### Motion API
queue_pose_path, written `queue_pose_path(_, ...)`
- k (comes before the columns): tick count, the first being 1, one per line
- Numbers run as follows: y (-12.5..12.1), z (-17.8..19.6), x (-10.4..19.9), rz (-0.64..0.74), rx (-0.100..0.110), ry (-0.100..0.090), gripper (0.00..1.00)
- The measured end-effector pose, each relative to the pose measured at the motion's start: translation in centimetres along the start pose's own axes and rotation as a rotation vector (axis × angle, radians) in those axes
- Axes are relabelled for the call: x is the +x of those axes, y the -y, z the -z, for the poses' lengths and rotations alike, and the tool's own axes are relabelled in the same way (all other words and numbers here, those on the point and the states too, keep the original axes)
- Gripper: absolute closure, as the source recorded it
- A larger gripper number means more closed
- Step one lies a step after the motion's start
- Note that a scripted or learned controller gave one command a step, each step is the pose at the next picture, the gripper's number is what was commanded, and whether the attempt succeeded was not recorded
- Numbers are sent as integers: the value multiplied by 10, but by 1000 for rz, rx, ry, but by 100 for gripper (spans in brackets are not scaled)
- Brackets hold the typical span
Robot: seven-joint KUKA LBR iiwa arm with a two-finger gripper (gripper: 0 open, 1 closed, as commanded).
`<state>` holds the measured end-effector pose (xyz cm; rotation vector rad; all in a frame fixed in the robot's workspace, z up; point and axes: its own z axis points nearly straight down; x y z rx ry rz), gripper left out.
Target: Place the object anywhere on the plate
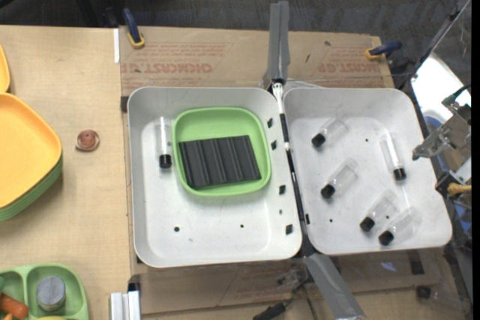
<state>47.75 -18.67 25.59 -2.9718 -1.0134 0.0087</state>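
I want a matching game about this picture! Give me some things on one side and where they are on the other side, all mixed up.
Things:
1. green plate
2. black ridged block
3. lone vial
4. small red disc

Places:
A. on the wooden bench, left of both bins
B. lying on the green plate
C. in the left bin, on its floor beside the plate
D. in the left bin, holding the block

Right pairs: 1-D, 2-B, 3-C, 4-A
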Motion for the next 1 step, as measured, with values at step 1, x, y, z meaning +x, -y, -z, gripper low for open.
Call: queue_pose_path(1, 0, 0, 0, 0, 0, 0, 0)
